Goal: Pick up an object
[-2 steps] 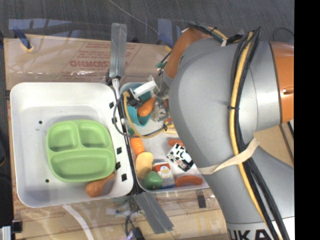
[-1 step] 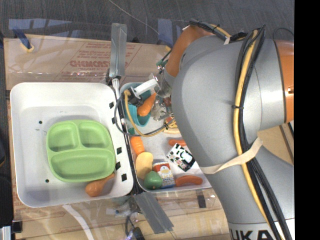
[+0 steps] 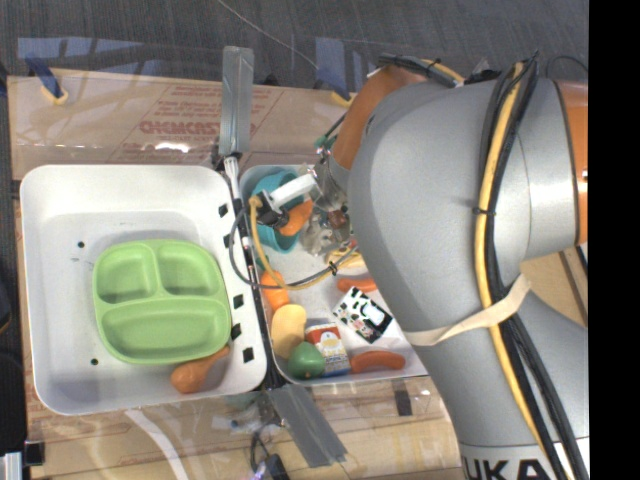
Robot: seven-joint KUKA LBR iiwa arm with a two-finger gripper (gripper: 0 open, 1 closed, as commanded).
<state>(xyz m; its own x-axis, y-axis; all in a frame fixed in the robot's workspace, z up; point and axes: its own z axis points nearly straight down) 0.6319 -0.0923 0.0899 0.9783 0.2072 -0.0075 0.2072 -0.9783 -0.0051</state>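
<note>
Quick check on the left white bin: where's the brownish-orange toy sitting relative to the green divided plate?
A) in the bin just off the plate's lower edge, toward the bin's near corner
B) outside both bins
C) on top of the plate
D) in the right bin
A: the brownish-orange toy lies on the left white bin floor just below the green divided plate, by its lower right corner.

A green divided plate (image 3: 160, 301) lies in the left bin (image 3: 50, 298).
</note>
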